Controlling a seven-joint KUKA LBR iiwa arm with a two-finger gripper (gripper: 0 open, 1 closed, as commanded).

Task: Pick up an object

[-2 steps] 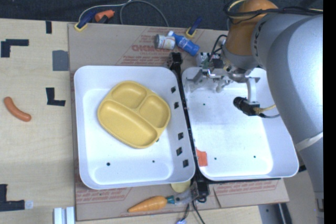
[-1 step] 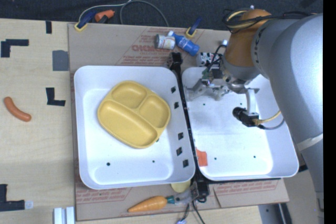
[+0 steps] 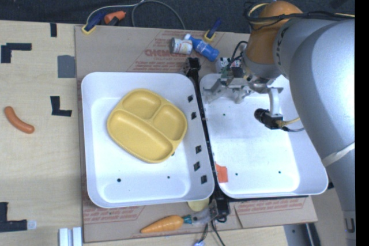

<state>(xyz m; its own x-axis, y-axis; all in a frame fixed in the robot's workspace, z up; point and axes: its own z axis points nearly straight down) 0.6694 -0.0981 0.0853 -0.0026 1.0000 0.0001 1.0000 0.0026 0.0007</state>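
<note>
Yellow divided plate (image 3: pixel 148 124) in left bin (image 3: pixel 92 124), gripper (image 3: pixel 230 86) well apart

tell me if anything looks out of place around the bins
Yes. A toy sausage lies on the bench far left of the bins, a carrot lies below the left bin, and a small bottle lies tipped over behind them.

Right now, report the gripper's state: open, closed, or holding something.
Gripper: cannot be told; it sits low over the far end of the right bin, with nothing visibly held.
</note>
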